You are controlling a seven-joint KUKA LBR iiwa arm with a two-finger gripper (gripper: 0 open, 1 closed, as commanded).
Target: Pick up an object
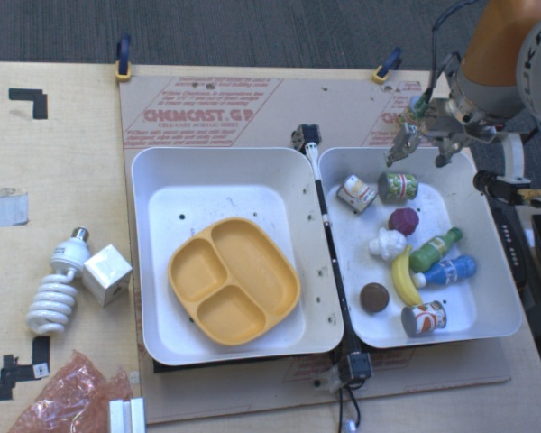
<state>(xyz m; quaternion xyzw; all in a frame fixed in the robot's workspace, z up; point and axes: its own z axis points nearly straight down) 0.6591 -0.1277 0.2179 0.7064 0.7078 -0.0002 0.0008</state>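
Below the spread, empty gripper (424,149), at its seven o'clock, the little green can (398,186) looks hard and slippery; grab its round sides.

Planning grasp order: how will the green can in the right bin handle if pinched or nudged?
The green can lies on its side, so a nudge would probably roll it. Its round wall may slip between the fingers. It looks rigid, likely light.

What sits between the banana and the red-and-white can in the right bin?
In the camera view, nothing: the banana ends just above the can, with bare floor of the right bin between them.
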